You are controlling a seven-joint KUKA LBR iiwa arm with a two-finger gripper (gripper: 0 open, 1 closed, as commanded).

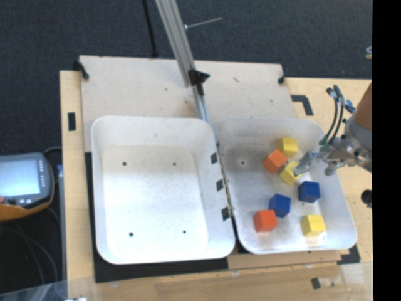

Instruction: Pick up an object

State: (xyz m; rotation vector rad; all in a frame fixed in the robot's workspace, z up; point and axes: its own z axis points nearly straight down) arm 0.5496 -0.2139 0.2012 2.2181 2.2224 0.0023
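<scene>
The claw (311, 162) hangs over the right bin (250, 237), near its right wall, w/ grey fingers pointing to the left of the view. Whether it is released or clenched, I cannot tell; no block is seen between the fingers.

Closest thing is a tilted yellow block (289, 173), just beside the fingertips, a bit below-left of them. An orange block (274, 161) is touching it, left of the claw. Another yellow block (289, 146) sits above-left of the claw, next to the orange one. A blue block (309, 191) lies just below the claw. Further below-left is a second blue block (280, 204), and beside it a second orange block (265, 220). A third yellow block (312, 224) is well below the claw, near the bin's front-right corner.

The left bin (156, 190) is far left of the claw, white w/ dark speckles. Both bins rest on a light wood bench (163, 86); the floor around is dark carpet (75, 17). A metal pole (175, 36) rises at a slant behind the bins. A small screen device (24, 179) is at the far left edge.
</scene>
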